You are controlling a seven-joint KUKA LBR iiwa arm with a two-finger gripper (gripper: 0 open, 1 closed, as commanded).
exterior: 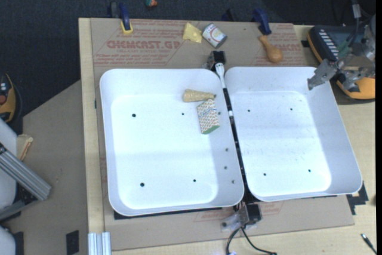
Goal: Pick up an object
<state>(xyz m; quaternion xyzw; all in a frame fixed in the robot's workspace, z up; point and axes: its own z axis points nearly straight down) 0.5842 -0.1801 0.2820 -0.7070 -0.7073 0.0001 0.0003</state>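
Note:
In the left bin (119, 128), near its upper right corner, lie two objects. One is a tan cone-shaped piece (197, 95) on its side. Just below it, touching or nearly so, is a small green-and-white patterned packet (208, 116). My gripper (318, 77) hangs at the far right, over the upper right rim of the right bin (334, 146), well apart from both objects. Nothing shows in it.
On the board behind the bins lie a yellow wedge (192, 33), a small white box (214, 35) and a wooden peg-like piece (271, 50). Blue clamps (125, 16) (260, 20) hold the board's back edge. A black-handled tool (218, 63) rests between the bins.

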